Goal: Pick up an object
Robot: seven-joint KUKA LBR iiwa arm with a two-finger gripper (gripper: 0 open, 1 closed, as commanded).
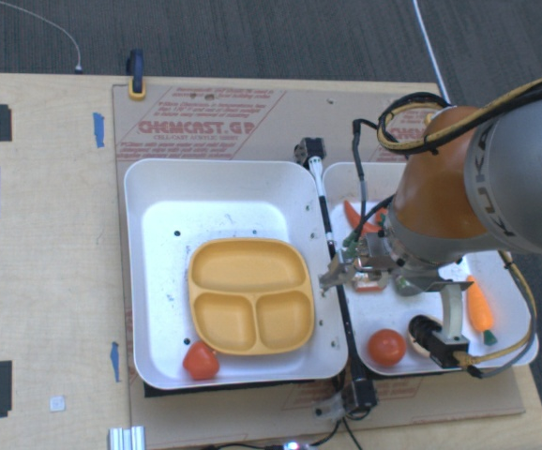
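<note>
My gripper (348, 268) hangs low over the left edge of the right bin (519, 345), close to the wall shared with the left bin. A red tomato (386, 347) lies in the right bin below the gripper, apart from it. An orange carrot (480, 309) lies by that bin's right wall. A red, pepper-like piece (353, 214) shows just above the gripper, partly hidden by the wrist. A small reddish bit (370, 285) peeks out right under the gripper. The arm's body hides much of the right bin.
The left bin (149, 251) holds a yellow three-part plate (250, 293) and a second red tomato (201, 361) at its lower left corner. The ridge between the two bins (332, 242) runs right beside the gripper.
</note>
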